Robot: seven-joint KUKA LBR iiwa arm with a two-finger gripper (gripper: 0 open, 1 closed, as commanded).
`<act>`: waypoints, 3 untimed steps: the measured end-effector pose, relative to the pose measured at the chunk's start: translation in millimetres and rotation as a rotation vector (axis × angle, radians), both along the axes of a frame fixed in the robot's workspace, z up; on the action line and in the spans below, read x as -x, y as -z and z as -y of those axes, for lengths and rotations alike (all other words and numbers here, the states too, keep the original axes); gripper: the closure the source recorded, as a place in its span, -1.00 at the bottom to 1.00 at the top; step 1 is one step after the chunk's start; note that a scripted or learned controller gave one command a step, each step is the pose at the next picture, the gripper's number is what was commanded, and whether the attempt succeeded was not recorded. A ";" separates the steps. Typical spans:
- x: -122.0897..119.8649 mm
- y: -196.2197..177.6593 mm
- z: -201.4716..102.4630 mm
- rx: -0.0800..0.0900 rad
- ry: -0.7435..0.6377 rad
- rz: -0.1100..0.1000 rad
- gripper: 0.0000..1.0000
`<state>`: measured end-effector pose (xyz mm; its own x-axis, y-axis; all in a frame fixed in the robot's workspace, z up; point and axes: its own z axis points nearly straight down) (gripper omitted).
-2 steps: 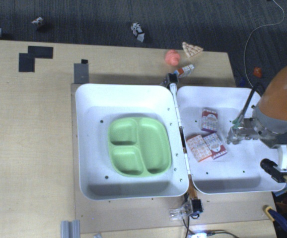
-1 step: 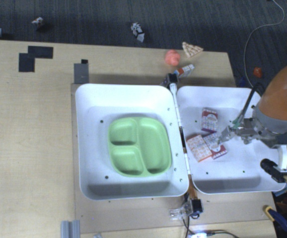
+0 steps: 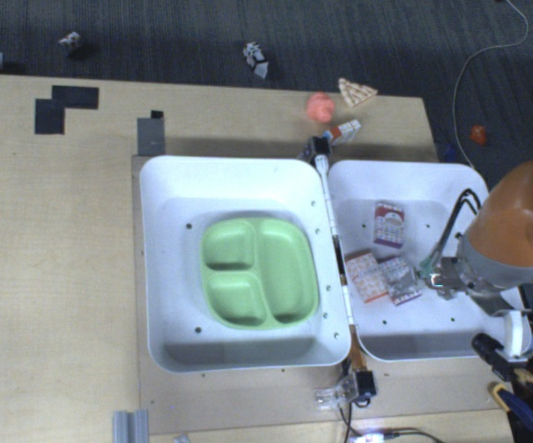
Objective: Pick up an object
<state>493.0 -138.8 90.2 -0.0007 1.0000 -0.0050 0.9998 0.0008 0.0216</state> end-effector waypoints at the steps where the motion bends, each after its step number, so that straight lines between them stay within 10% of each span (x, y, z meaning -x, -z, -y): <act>1: -3.0 -12.7 -1.8 -0.004 -0.003 0.005 1.00; 2: -23.0 -94.7 -155.2 -0.008 -0.006 -0.018 1.00; 3: -22.7 -94.5 -153.0 -0.006 -0.003 -0.019 -1.00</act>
